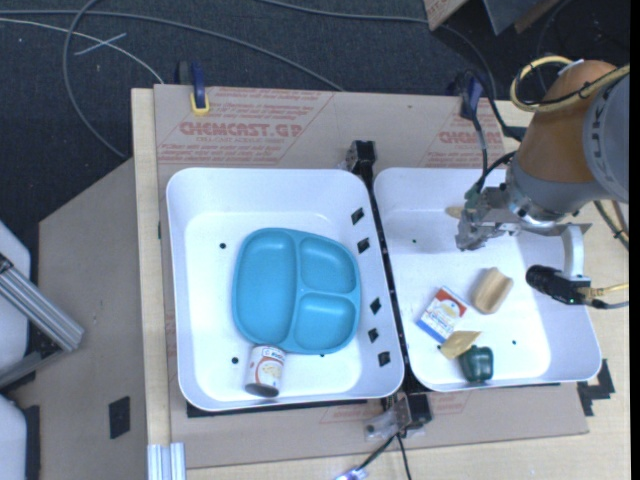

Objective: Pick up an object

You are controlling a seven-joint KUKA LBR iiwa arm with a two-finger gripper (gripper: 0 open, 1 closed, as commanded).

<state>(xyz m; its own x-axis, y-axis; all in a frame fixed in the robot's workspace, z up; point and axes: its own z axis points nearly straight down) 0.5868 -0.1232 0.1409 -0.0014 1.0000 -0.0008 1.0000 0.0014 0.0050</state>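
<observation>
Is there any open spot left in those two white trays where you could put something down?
Left bin: bare strips left of and behind the blue divided plate; the front is tight by the small can. Right bin: bare at its near-left by the divider; crowded at front-right with the carton, tan block and green object.

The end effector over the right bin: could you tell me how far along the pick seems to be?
Done: the end effector has reached the right bin and hangs over its upper part. In hand: nothing visible between its fingers. Left: the whole grasp. The tan block, small carton and green object lie below it in that bin; the can and blue tray lie in the left bin.
</observation>
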